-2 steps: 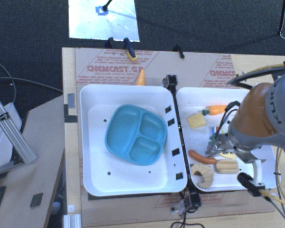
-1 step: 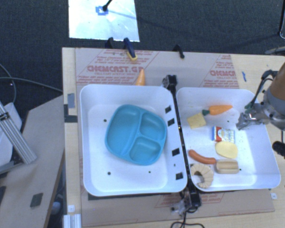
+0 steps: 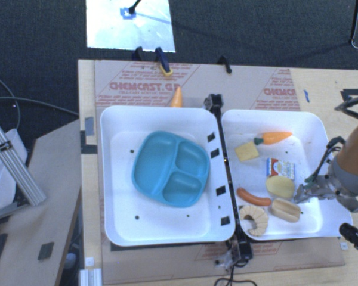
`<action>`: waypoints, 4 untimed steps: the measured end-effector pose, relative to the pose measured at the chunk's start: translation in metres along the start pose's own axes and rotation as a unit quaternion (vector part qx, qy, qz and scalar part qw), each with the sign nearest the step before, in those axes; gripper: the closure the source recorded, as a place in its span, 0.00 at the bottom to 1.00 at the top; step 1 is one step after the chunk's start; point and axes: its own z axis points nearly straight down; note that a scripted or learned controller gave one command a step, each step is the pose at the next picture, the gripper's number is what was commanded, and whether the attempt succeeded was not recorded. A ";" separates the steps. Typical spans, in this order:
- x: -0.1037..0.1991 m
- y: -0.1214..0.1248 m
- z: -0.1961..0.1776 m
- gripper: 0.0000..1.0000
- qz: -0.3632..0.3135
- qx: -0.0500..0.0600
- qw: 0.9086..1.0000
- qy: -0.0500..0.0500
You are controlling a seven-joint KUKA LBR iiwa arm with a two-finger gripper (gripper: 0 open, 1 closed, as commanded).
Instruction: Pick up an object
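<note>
The right bin (image 3: 313, 127) holds several toy foods: an orange carrot (image 3: 275, 137), a pale yellow cheese wedge (image 3: 247, 152), a small red and blue carton (image 3: 280, 168), a round yellow potato (image 3: 280, 187), a red sausage (image 3: 254, 197), a tan bread block (image 3: 285, 210) and a ridged tan pastry (image 3: 255, 218). My gripper (image 3: 305, 192) is low at the bin's right side, just right of the potato and above the bread block. Nothing shows in its grasp.
The left bin (image 3: 116, 219) carries a blue divided plate (image 3: 170, 168). A black divider (image 3: 222, 159) runs between the bins. An orange cone (image 3: 176, 97) and a blue and yellow clamp (image 3: 163, 61) sit behind the left bin. My arm (image 3: 353, 168) overhangs the right rim.
</note>
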 end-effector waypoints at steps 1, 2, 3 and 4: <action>0.079 0.047 -0.089 1.00 -0.008 -0.006 1.000 -0.001; 0.068 0.005 -0.054 1.00 -0.002 0.000 1.000 0.000; 0.143 0.013 -0.104 1.00 -0.007 -0.004 1.000 0.000; 0.097 0.106 -0.099 1.00 -0.005 -0.006 1.000 -0.003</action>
